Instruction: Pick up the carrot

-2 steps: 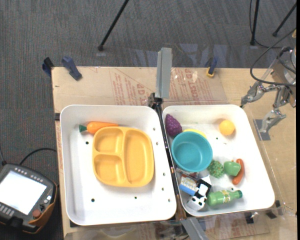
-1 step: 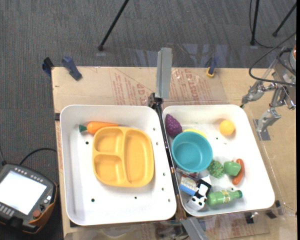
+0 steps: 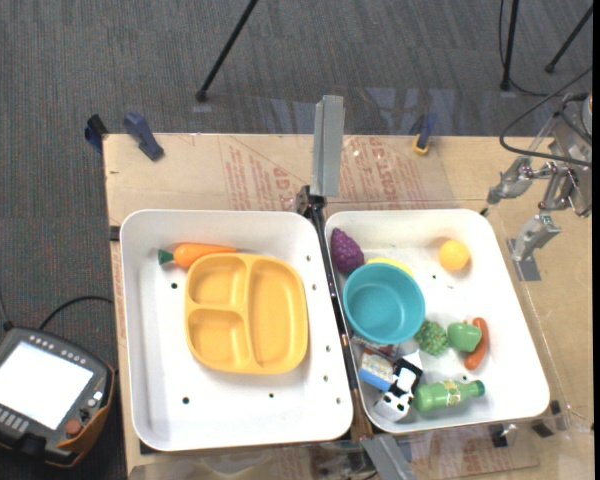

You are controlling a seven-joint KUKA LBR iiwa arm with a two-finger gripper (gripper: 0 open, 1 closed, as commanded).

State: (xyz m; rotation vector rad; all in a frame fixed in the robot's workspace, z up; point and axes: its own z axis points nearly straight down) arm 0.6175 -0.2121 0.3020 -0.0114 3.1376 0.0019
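Gripper (image 3: 533,236) first: from my seat I see its grey metal end at the right of the bench, outside the right white bin's (image 3: 515,298) rim, with nothing in its grasp; whether it is apart or together I cannot tell.

Nearest to it inside that bin lies one small round yellow fruit (image 3: 454,255). Farther in I count one teal plastic bowl (image 3: 383,303), smooth and round, one knobbly purple bunch of grapes (image 3: 346,251) just beside it, one bumpy green broccoli piece (image 3: 433,337), one green pepper (image 3: 464,336) against a red-orange piece, one green plastic bottle (image 3: 447,396) lying on its side, and a black-and-white toy (image 3: 403,388) near a blue-labelled packet. These crowd the bin's near half.

Across the divider, the left white bin (image 3: 145,368) holds two things: one yellow plastic tray (image 3: 247,313) with three compartments, and the orange carrot with a green top (image 3: 198,254), lying flat along the far wall, touching the tray's far corner. Bare floor shows along that bin's left and near edges.
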